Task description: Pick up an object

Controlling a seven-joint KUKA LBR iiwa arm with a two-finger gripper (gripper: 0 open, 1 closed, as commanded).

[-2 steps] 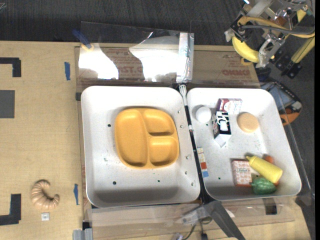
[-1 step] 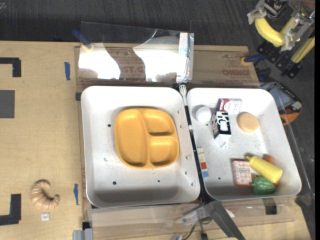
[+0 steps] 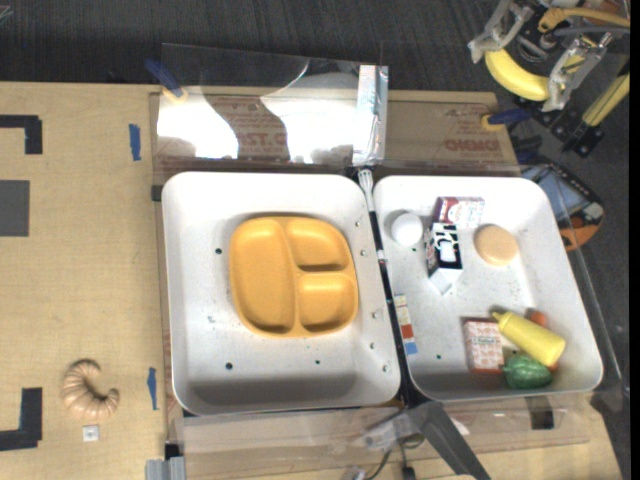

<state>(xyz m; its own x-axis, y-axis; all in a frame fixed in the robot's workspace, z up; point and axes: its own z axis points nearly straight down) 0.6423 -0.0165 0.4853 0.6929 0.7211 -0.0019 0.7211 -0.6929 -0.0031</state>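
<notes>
My gripper [image 3: 532,60] is raised at the top right, beyond the far corner of the right bin [image 3: 560,218]. A yellow banana [image 3: 515,76] sits between its pale fingers [image 3: 497,30], and they are shut on it. The right bin holds a white round lid [image 3: 406,228], a black, white and red carton [image 3: 446,240], a tan round bun [image 3: 495,245], a red box [image 3: 482,345], a yellow mustard bottle [image 3: 530,335] and a green pepper [image 3: 527,372].
A yellow divided plate [image 3: 294,273] lies in the left bin [image 3: 190,298]. A tan croissant-shaped toy [image 3: 90,389] rests on the bench at the lower left. Cardboard with shiny plastic film [image 3: 270,118] stands behind the bins.
</notes>
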